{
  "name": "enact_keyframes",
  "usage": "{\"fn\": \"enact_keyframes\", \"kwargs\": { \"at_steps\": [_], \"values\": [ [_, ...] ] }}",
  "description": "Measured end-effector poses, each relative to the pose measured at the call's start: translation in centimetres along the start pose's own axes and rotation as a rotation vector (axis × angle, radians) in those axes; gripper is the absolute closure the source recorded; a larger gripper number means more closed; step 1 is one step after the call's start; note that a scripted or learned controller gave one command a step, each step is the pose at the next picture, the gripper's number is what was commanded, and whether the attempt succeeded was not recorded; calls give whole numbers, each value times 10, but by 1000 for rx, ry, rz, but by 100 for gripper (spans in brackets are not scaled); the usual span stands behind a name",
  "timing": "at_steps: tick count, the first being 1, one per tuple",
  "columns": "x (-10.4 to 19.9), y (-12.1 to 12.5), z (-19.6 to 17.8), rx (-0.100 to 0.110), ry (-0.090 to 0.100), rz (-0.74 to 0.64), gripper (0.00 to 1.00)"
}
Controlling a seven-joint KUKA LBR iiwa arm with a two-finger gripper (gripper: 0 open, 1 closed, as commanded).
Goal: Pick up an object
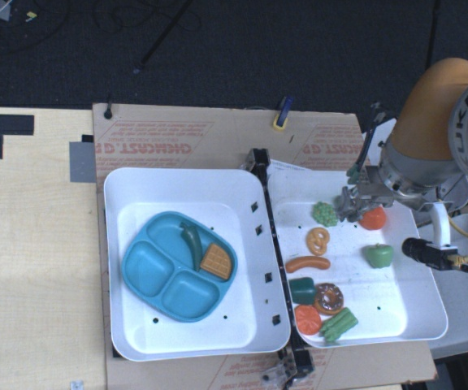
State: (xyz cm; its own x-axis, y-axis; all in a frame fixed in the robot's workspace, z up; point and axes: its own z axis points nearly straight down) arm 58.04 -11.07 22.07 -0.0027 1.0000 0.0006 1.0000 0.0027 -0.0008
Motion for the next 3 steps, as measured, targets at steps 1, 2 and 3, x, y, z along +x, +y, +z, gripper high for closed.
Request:
{"fn": "enact_keyframes", "kwargs": {
  "at_steps": [1, 2, 3],
  "values": [
    [30, 53, -12, -3, 0, -1, 100],
    [29, 41, 3, 3, 0, 4, 100],
    [36, 43, 0, 1, -1, 3, 100]
  ]
}}
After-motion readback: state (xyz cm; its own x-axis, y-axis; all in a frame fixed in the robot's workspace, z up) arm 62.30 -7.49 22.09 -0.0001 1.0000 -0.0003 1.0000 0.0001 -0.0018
